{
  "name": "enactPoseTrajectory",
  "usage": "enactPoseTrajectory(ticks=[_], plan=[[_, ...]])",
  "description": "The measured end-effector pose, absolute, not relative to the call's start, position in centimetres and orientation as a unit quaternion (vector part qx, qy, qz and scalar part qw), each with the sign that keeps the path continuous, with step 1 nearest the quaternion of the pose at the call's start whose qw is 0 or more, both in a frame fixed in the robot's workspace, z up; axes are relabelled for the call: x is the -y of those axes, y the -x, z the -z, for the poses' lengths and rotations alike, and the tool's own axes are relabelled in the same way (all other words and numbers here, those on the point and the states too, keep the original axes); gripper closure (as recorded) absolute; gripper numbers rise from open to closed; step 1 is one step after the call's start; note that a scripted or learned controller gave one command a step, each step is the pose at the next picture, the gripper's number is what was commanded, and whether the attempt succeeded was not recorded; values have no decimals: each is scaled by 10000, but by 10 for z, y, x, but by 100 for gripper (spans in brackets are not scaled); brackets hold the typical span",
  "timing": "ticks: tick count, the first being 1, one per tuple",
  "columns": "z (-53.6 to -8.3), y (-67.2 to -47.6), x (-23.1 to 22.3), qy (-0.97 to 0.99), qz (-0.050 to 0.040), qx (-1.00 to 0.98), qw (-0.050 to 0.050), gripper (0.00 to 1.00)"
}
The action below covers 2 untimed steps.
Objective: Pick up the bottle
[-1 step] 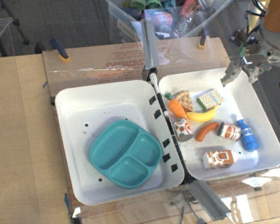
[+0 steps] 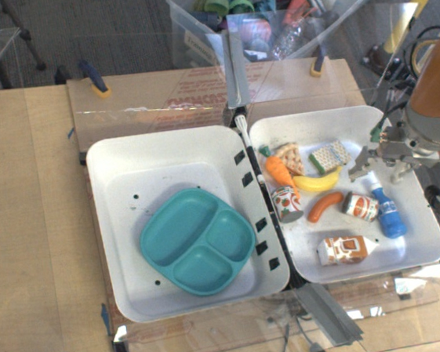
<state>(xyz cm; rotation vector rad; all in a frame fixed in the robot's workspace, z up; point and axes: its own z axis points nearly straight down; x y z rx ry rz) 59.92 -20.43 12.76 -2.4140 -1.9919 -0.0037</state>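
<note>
The bottle (image 2: pixel 389 216) is blue with a white neck and lies on its side near the right wall of the right bin (image 2: pixel 428 254), neck pointing to the far side. My gripper (image 2: pixel 379 169) hangs just beyond the bottle's neck, at the bin's far right. It is open, its two fingers spread to either side, and nothing is between them.
The right bin also holds a carrot (image 2: pixel 277 170), a banana (image 2: pixel 316 181), a small can (image 2: pixel 287 204), a sausage (image 2: pixel 324 207), a red and white can (image 2: pixel 359 207) touching the bottle, and a carton (image 2: pixel 343 249). A teal divided plate (image 2: pixel 197 241) lies in the left bin.
</note>
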Motion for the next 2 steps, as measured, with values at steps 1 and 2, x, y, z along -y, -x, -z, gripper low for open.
enactPoseTrajectory(ticks=[1, 2], plan=[[-92, -575, 198, 7638, 98, 6454, 10, 0], [-102, -575, 203, 7648, 67, 6442, -50, 100]])
